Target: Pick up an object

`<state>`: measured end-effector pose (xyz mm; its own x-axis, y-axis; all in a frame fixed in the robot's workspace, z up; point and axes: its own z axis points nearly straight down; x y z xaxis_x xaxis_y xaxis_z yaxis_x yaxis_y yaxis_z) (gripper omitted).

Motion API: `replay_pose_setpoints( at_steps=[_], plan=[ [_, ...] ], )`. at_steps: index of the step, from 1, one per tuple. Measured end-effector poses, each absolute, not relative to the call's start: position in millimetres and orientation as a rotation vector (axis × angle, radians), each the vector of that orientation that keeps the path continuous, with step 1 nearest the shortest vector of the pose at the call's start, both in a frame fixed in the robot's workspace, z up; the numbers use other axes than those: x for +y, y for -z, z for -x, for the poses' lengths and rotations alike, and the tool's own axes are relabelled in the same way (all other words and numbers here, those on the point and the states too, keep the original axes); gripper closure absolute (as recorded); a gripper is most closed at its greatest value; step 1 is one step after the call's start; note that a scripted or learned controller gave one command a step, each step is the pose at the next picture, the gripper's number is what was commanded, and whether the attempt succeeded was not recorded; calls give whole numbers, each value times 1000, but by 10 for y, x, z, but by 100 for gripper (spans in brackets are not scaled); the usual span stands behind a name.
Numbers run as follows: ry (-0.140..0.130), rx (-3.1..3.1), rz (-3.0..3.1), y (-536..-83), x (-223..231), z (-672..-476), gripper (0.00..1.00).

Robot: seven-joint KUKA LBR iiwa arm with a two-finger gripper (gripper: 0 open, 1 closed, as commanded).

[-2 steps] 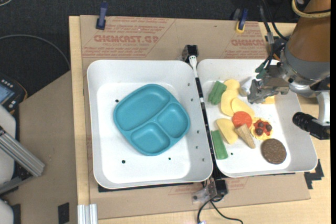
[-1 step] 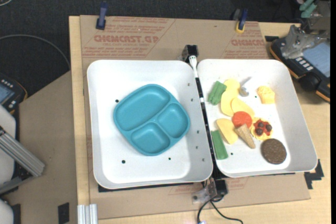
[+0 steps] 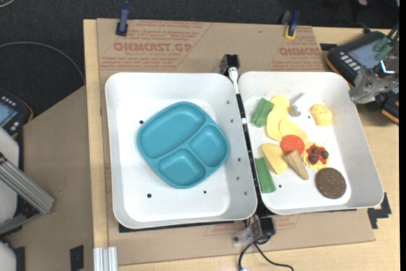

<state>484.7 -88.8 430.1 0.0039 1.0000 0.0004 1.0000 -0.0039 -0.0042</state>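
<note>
Fig. 1. Gripper point(image 3: 370, 84), seen approx. at the view's right edge as a grey metal part (blurred, so ID is tentative), is hanging over the outer rim of the right bin point(image 3: 365, 136); whether it is open or shut cannot be told, and nothing is showing in its grasp. All candidate objs. are lying in that bin, to the gripper's left and nearer the camera: yellow block point(image 3: 321, 114) is sitting closest to it, w/ a small grey piece point(image 3: 295, 108) just beyond; a pale yellow shape point(image 3: 279, 118) and green piece point(image 3: 261, 111) are lying farther left. Nearer the camera, an orange-red item point(image 3: 292, 143) is touching a tan cone point(image 3: 297, 164), w/ a red berry cluster point(image 3: 317, 153), brown disc point(image 3: 331, 182), yellow wedge point(image 3: 275, 158) and green stick point(image 3: 265, 174) lying around them. Well apart, far left of the gripper, a teal divided plate point(image 3: 184, 144) is resting in the left bin point(image 3: 124, 136).
</note>
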Motion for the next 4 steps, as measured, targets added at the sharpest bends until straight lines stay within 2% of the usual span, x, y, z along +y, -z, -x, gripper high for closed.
replay_pose_setpoints(
  at_steps=[1, 2, 3, 4],
  plan=[
    [-5, -2213, 2225, -3911, -1227, -4786, 100],
    [-7, -2221, 2209, -2757, -658, -5056, 100],
    [-11, -2217, 2210, -1785, -263, -4979, 100],
    [-2, -2223, 2211, -1844, 312, -4778, 100]
  ],
)
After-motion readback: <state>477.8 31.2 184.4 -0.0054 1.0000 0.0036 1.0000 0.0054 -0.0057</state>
